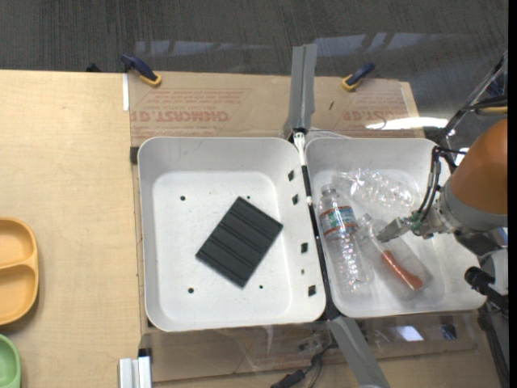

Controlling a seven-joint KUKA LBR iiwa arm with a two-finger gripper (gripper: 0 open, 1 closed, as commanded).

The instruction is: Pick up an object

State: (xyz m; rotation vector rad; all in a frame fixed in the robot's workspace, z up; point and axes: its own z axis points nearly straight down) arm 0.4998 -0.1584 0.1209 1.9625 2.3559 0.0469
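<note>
Gripper | right of water bottle, above red item | finger state: you cannot tell.

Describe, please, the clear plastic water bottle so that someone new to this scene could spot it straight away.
Find the right-hand shallow white bin. Along its left side lies the clear plastic water bottle, on its side, with a printed label band near its upper end. Unlike the crumpled clear plastic wrapper and the reddish-orange stick-shaped object beside it, it is a ridged cylinder.
</note>
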